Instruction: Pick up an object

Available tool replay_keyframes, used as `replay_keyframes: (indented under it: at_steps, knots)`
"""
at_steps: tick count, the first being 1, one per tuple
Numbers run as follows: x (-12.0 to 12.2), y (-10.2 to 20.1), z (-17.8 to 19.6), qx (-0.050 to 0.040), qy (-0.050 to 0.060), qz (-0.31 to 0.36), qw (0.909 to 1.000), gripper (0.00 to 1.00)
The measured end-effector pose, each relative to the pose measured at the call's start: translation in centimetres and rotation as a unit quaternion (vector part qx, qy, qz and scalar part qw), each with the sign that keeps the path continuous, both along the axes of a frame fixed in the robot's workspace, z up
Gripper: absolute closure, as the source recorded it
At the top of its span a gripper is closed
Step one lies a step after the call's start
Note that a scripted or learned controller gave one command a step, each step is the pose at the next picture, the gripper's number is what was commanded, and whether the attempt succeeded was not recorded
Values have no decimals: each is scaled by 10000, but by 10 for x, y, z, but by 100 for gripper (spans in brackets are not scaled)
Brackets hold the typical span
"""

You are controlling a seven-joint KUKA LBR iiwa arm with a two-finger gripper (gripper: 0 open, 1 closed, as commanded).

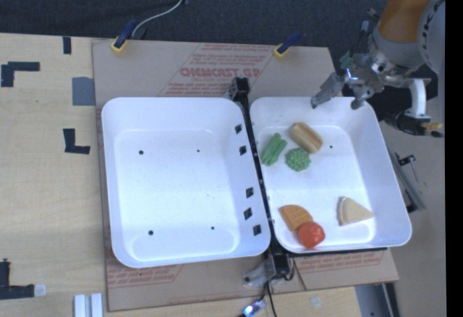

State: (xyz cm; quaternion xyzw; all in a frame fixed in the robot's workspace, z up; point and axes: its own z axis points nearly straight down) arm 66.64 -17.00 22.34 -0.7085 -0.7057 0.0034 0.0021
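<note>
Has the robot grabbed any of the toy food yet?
Not yet. The gripper is open above the far edge of the right bin with nothing between its fingers. The bread roll, broccoli, green pod, tomato and wedge all lie in the bin. Reaching down, gripping and lifting remain.

Brightness: even and moderate, overhead, a little cool.
Glare: the white bins (181, 113) are nearly washed out, their floors losing detail.
Shadows: soft and short, under the bin rims and beside the small items.
Sharpness: overall soft and grainy; the arm (409, 11) at upper right is slightly blurred.
Background: dark top strip, underexposed.
</note>
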Motion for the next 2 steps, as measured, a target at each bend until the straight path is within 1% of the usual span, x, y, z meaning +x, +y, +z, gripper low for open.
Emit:
replay_keyframes:
  at_steps: [1,2]
  knots:
    - [-1,23,-92,17,13,28,10000,0]
    - [2,-36,-140,1,-46,1,10000,0]
